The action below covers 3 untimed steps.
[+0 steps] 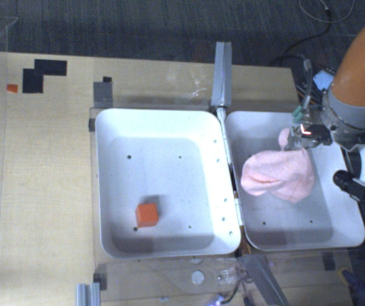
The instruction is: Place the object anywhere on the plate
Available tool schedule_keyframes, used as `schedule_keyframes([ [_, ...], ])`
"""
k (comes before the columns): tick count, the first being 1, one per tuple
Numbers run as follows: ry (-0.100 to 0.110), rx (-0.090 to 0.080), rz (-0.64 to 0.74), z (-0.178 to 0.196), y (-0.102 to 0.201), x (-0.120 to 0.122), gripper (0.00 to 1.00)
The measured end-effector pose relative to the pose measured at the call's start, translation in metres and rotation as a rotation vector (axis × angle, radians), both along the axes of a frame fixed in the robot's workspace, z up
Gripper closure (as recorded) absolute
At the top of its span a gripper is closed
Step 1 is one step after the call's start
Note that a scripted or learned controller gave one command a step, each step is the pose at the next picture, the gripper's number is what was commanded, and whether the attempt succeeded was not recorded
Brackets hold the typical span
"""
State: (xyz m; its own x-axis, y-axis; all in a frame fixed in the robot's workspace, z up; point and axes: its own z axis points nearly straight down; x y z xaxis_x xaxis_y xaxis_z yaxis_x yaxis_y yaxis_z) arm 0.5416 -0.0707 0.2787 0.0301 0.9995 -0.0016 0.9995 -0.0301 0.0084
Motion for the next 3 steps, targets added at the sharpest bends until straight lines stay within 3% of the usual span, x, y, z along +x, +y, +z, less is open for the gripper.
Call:
schedule_keyframes([
  [1, 0.005, 0.002, 0.005, -0.049, 0.001, 0.002, 1.0],
  [3, 0.002, -0.003, 0.81, -0.036, 0.092, 0.021, 1.0],
])
